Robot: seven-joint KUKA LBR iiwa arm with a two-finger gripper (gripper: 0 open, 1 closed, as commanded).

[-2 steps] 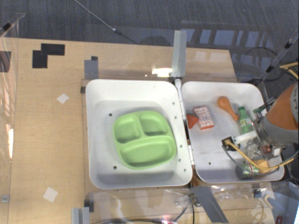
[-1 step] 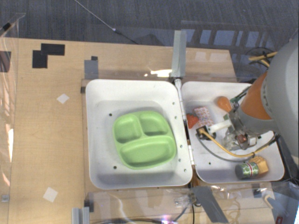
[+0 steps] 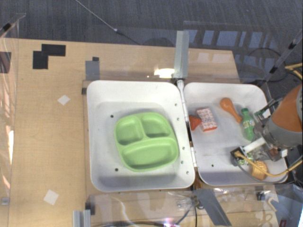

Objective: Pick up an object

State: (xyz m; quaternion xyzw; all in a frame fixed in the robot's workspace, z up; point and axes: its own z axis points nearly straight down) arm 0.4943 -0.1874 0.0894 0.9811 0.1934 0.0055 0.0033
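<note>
Left bin (image 3: 97, 126): it is sitting well off to the view's left of my gripper (image 3: 271, 144), side by side with the bin I am hanging over.
Green plate (image 3: 147, 142): a plate with 3 compartments is lying flat in the middle of that left bin, far from my gripper.
Right bin (image 3: 215, 156): it is lying under me, and I am hovering at its right edge.
Red piece (image 3: 194, 122): it is resting at the bin's left wall, on the far side of the bin from my gripper, just beside the box.
Pink and white box (image 3: 207, 119): it is lying flat, well apart from my gripper, toward the view's left.
Orange piece (image 3: 229, 108): it is lying at a slant, up and to the view's left of my gripper, near the bottle's upper end.
Green bottle (image 3: 247, 123): it is lying on the bin floor just beside my gripper on the view's left, the nearest of the 4 things.
Gripper: I am reaching in from the view's right, and I cannot tell whether it is standing apart or together.
</note>
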